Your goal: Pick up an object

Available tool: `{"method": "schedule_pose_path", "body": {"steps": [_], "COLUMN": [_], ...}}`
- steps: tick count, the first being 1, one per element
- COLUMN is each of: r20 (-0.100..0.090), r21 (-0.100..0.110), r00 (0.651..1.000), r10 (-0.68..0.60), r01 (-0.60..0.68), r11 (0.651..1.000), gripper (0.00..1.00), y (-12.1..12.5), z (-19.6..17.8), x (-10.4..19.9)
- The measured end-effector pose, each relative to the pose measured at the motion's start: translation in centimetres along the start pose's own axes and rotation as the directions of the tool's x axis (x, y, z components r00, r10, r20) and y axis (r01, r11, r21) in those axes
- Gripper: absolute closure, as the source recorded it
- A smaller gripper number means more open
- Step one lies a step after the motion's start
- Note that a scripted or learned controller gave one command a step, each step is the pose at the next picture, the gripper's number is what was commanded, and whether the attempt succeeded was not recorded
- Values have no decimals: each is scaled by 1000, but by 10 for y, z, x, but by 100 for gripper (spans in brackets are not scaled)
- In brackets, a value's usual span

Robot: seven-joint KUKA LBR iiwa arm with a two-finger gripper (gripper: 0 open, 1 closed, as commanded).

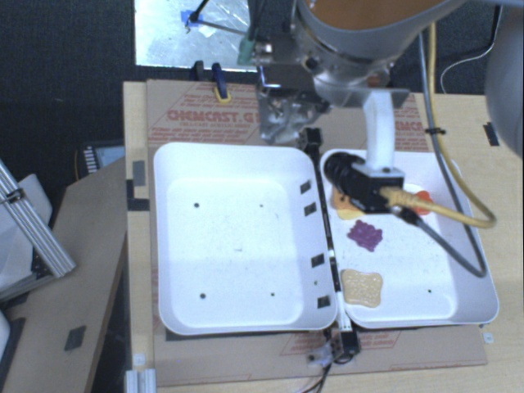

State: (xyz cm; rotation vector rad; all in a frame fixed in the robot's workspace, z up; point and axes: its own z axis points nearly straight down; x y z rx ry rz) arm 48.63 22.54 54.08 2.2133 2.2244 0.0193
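the gripper [286, 128] hangs over the far rim of the left bin [237, 244], close to the seam between the two bins, with nothing seen in its grasp; whether it is wide or narrow cannot be told from here. the things to pick lie in the right bin [430, 273]: a purple bunch of grapes [365, 236] near the middle, a slice of bread [361, 288] at the near left corner, an orange piece [420, 196] and a yellow piece [347, 212] further back

On my screen the left white bin [237, 244] sits below and left of the pincer [286, 125], the right white bin [422, 281] below and right. Printed brown cardboard [205, 115] underlies both on the counter [133, 137]; a blue clamp [219, 76] stands just left of the pincer.
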Motion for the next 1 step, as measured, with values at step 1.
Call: {"method": "schedule_pose_path", "body": {"steps": [1], "r20": [5], "r21": [10], "r00": [1000], "r10": [0], "r01": [0], "r11": [1000], "gripper": [0], "y": [0], "z": [6], "x": [0]}}
